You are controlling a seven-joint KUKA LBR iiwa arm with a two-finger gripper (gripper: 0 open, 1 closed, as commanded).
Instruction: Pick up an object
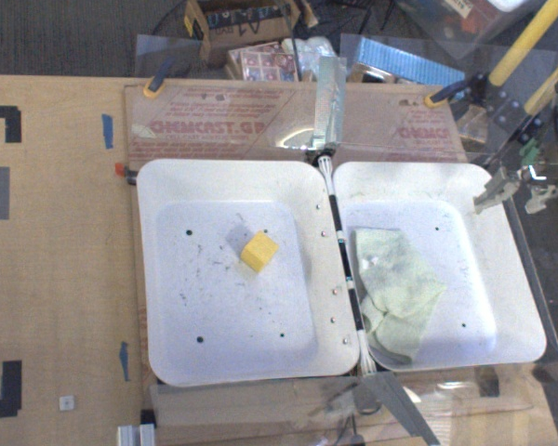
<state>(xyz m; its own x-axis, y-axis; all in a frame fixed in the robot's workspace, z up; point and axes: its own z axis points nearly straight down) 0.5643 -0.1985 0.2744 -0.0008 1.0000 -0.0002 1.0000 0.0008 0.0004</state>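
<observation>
Wooden bench (56,249) with two white bins, yellow block (259,252) alone in left bin (167,342), crumpled pale cloth (396,291) against right bin (502,333) inner wall, gripper (511,186) at right bin's far corner, finger state unclear.

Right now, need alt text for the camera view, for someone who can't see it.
Two shallow white bins sit side by side on a bench: the left white bin holds a small yellow block near its middle, the right white bin a crumpled pale green cloth against its left wall. The tool hovers at the right bin's upper right corner.
</observation>
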